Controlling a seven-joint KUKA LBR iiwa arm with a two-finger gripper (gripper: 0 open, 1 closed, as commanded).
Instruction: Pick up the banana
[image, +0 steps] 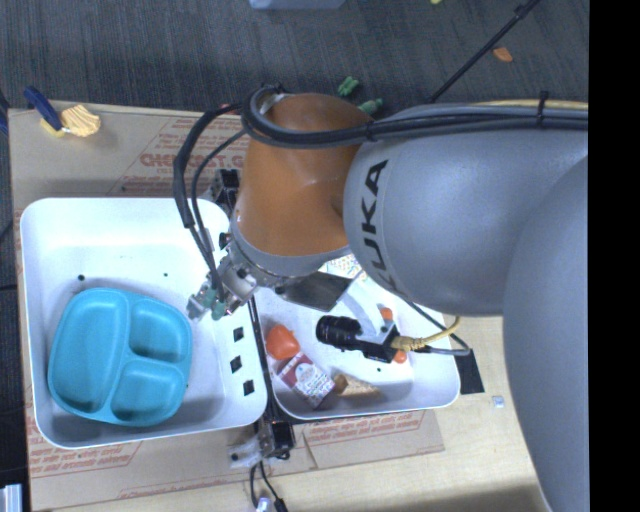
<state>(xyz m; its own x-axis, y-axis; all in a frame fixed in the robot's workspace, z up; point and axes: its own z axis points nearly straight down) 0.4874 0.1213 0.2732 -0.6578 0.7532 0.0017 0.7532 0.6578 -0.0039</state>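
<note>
My gripper (212, 302) hangs low over the right side of the left bin (60, 230), close to the wall between the two bins. It sits just right of a blue three-compartment tray (120, 355), and nothing is seen held in it. The grey arm with its orange band (300, 180) covers most of the right bin (430, 395), hiding what lies under it.
In the visible front of the right bin lie an orange-red item (282, 342), a red and white packet (308, 381) and a brown piece (352, 386). A small yellow and blue object (70, 118) rests on the cardboard beyond the left bin.
</note>
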